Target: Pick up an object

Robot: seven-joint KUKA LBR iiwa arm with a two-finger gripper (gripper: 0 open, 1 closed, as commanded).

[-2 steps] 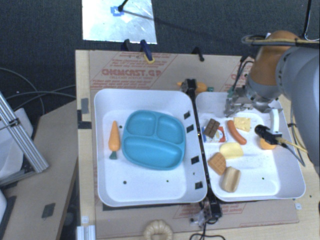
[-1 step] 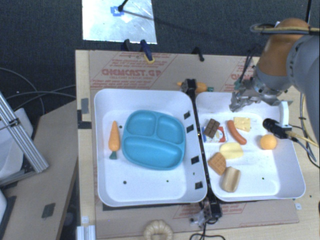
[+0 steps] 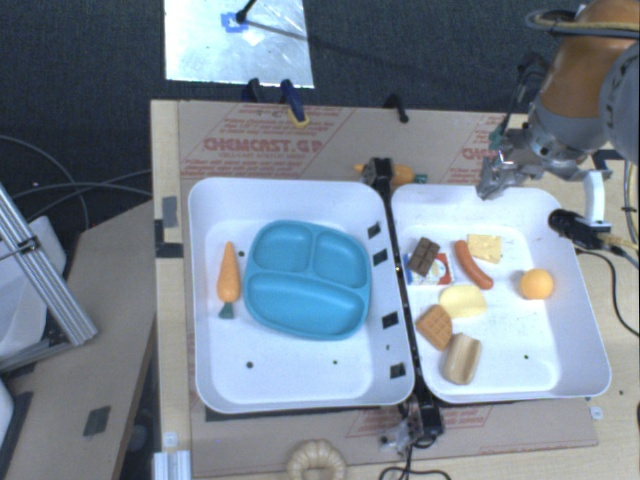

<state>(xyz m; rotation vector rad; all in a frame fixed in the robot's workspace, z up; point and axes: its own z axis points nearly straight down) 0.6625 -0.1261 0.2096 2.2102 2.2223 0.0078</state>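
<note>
My gripper hangs over the far rim of the right bin, above its back edge, with nothing visible between its tips. Below it in the right bin lie a brown chocolate bar, a red sausage, a yellow cheese wedge, an orange ball, a pale yellow slice, a waffle and a bread roll. In the left bin sit a blue divided plate and a carrot.
A black divider with clips runs between the two bins. The bins rest on a cardboard sheet. A shiny metal sheet lies beyond the bench at the back left.
</note>
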